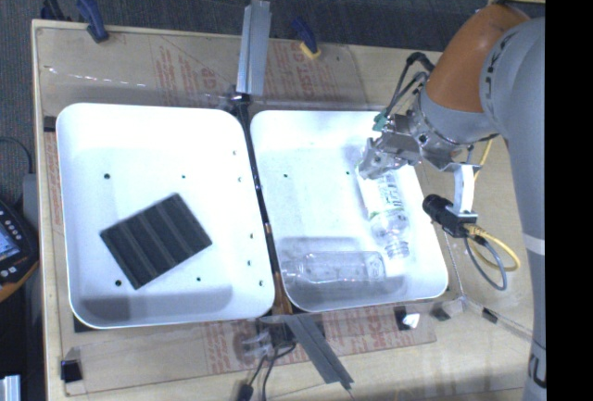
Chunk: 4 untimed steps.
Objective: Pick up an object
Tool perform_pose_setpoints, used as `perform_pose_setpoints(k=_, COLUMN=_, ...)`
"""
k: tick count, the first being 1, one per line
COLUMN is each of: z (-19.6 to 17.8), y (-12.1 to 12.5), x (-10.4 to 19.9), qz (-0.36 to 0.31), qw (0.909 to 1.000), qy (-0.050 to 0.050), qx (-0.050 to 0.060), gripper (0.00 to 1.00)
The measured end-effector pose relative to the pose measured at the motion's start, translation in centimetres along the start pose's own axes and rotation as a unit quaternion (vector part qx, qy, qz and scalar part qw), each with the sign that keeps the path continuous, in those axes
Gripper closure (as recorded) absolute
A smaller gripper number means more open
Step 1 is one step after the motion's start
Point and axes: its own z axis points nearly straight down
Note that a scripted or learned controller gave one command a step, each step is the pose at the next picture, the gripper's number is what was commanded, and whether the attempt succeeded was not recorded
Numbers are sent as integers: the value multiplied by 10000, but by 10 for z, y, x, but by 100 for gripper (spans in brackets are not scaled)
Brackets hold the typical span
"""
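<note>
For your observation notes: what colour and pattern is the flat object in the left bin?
Dark grey to black with parallel ridges, the flat object shows best in the camera view.

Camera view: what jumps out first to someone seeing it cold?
The grey arm with the orange band reaching in from the right, its end effector low over the right white bin. Beneath it lie a clear plastic bottle with a white label and another clear plastic bottle. A dark ribbed rectangular pad lies in the left white bin.
</note>
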Motion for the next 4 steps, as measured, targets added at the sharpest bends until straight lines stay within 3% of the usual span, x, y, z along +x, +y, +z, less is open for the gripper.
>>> perform_pose_setpoints(k=1, z=47, y=0, x=3, qz=935, qw=9956, qy=8, qx=7, gripper=100)
perform_pose_setpoints(k=2, z=85, y=-42, x=48, qz=2055, qw=9787, qy=7, qx=12, gripper=100)
perform_pose_setpoints(k=3, z=115, y=-73, x=45, qz=2212, qw=9752, qy=11, qx=-15, gripper=100)
perform_pose_setpoints(k=4, z=11, y=-61, x=20, qz=880, qw=9961, qy=1, qx=-30, gripper=100)
